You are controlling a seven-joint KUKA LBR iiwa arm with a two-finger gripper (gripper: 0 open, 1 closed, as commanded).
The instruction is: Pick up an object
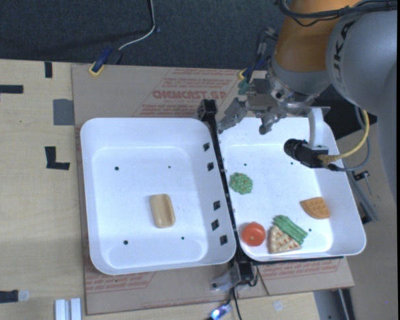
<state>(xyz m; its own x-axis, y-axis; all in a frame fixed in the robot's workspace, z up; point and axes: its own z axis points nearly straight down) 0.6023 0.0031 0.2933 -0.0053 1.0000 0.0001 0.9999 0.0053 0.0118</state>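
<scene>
Hovering at the upper middle of the right bin (pixel 333 242), the claw (pixel 251 120) hangs spread apart and empty; the green vegetable (pixel 241 183) lies directly below it in the frame.

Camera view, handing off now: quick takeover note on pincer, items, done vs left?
Pincer: open, holding nothing, above the far edge of the right bin.
Right bin: green broccoli-like piece, tomato, waffle wedge with a green bean pod on it, orange piece.
Left bin: bread roll.
Done: nothing picked.
Left: descend, grasp one item, lift.
</scene>
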